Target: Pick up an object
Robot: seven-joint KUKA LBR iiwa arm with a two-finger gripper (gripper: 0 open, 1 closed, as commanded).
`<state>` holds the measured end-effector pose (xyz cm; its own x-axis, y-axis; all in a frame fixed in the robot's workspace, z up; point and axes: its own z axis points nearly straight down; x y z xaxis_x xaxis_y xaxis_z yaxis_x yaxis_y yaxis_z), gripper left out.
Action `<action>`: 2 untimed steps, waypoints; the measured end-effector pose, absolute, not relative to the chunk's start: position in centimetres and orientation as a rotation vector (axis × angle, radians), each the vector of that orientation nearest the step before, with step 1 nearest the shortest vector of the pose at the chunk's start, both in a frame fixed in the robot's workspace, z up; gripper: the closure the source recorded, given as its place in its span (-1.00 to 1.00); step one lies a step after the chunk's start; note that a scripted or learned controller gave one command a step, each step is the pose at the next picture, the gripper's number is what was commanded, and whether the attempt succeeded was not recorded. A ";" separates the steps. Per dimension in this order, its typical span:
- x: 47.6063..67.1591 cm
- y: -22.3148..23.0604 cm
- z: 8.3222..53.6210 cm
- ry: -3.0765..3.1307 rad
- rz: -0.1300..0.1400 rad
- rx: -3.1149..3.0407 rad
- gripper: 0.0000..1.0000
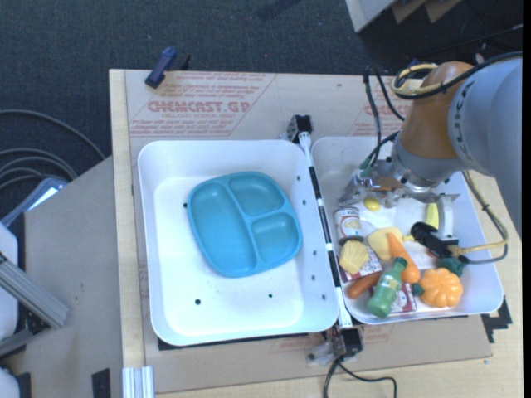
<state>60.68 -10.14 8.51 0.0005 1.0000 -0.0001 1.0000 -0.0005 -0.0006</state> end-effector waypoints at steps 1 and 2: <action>66.7 -10.1 8.5 -2.223 -0.001 -2.221 -1.00; 60.9 -9.2 8.5 -2.219 0.001 -2.221 -1.00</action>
<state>60.87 -9.21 8.46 0.0008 1.0000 0.0006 1.0000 -0.0008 -0.0016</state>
